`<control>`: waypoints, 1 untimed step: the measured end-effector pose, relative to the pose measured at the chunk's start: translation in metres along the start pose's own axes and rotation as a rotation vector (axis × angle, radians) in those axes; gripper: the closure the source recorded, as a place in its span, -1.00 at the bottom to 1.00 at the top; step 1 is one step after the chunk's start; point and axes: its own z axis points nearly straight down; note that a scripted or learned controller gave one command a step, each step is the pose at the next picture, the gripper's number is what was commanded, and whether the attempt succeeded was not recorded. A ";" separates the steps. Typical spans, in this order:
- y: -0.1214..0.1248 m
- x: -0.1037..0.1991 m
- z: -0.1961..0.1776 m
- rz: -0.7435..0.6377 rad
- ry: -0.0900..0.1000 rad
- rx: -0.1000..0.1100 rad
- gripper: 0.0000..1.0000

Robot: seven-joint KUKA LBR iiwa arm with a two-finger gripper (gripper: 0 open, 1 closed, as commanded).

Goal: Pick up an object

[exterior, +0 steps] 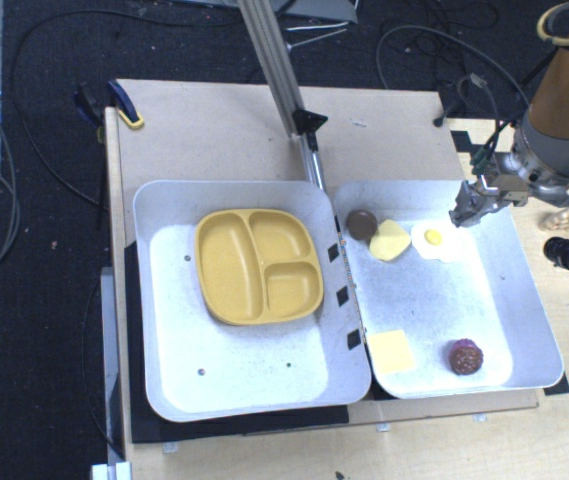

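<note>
The gripper (467, 211) hung dark and small above the far edge of the right bin (524, 298), and whether its fingers were spread or pressed together could not be told; nothing showed between them. Just beside it, toward the divide between the bins, lay the fried egg (438, 240), a white patch with a yellow yolk, flat on the bin floor and apart from the fingers. Beyond the egg from the gripper sat a pale yellow lump (389, 241), and touching that lump's far side a brown round piece (362, 225). Nothing stood between the gripper and the egg. Well away from the egg, at the near side of the bin, lay a flat yellow square (391, 351) and a dark red ball (465, 357), apart from each other. Across the divide from the egg, the left bin (164, 368) carried a yellow compartment tray (260, 266). Both bins rested on the tan table (214, 138).
</note>
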 end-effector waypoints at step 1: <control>-0.005 0.059 -0.005 -0.006 0.003 0.006 1.00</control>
